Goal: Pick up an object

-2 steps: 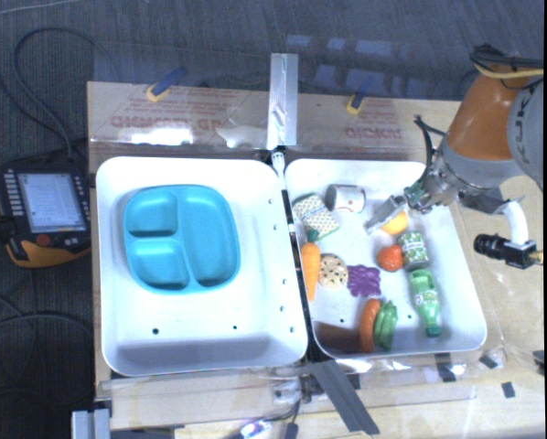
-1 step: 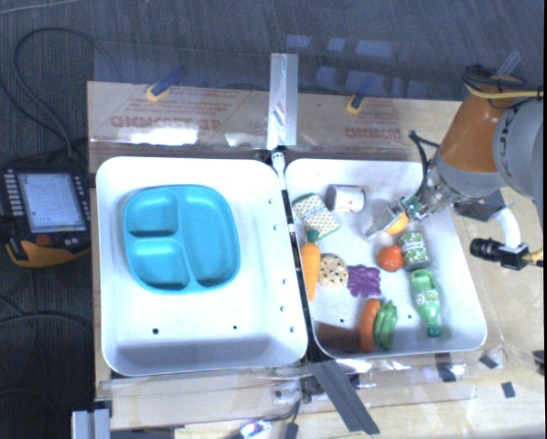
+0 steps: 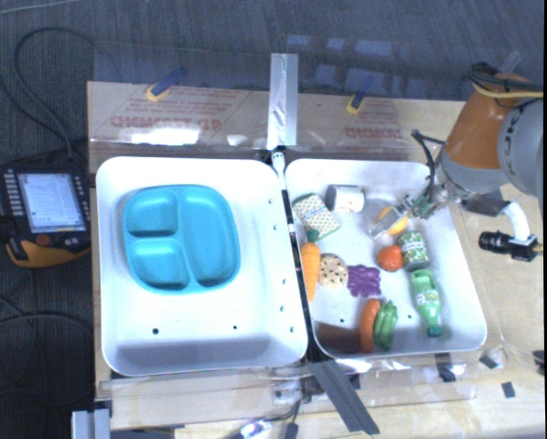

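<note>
- Claw: it sits low at the upper right corner of the right bin; its tip is too small and cluttered to judge, so whether it is open or closed, or has hold of anything, cannot be told.
- Arm: grey with an orange band, it enters from the right and slants down and leftward over the bin's rim, wrist just above the claw.
- Candidate objects: a small orange-and-yellow piece lies just left of and below the claw; a green packet and a red tomato lie below it.
- Further objects: a green bottle lies well below the claw; a white cylinder lies to its left; a purple toy, a cookie and a carrot lie lower left.
- Left bin: well to the claw's left, it holds a blue divided plate.
- Table: it carries both bins.
- Technique, as a judgement: choose one isolated item near the claw, centre the jaws over it, descend clear of the bin wall, then close and lift straight up.
</note>
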Motion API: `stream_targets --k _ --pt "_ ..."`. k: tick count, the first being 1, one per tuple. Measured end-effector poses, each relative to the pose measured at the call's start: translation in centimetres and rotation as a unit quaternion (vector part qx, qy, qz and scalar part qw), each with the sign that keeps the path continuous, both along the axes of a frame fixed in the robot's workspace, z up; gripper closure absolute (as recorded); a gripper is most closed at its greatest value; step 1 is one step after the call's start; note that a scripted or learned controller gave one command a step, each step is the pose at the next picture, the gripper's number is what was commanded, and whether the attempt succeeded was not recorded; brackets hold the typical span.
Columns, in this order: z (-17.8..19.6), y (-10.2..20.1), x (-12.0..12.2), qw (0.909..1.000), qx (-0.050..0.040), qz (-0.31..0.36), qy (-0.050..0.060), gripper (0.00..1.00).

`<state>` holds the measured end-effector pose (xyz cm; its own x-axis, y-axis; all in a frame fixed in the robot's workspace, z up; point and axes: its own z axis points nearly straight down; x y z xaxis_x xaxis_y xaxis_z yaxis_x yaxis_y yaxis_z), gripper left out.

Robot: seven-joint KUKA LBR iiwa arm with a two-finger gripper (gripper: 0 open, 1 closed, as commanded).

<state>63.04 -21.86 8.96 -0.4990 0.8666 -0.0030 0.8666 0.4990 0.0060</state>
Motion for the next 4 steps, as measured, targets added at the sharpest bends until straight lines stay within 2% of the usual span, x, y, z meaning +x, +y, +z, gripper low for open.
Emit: stream_targets --k 1,2,3,4 --pt "5.5 0.7 -4.5 1.0000 0.0003 -0.004 0.003 0.00" --pt "0.0 0.7 -1.1 0.9994 -0.0037 0.034 -0.001 0.00" --pt "1.1 0.8 -0.9 0.9994 -0.0031 0.034 -0.004 1.00" --pt "0.4 -0.3 -1.9 0.9853 0.0004 -0.171 -0.005 1.00"
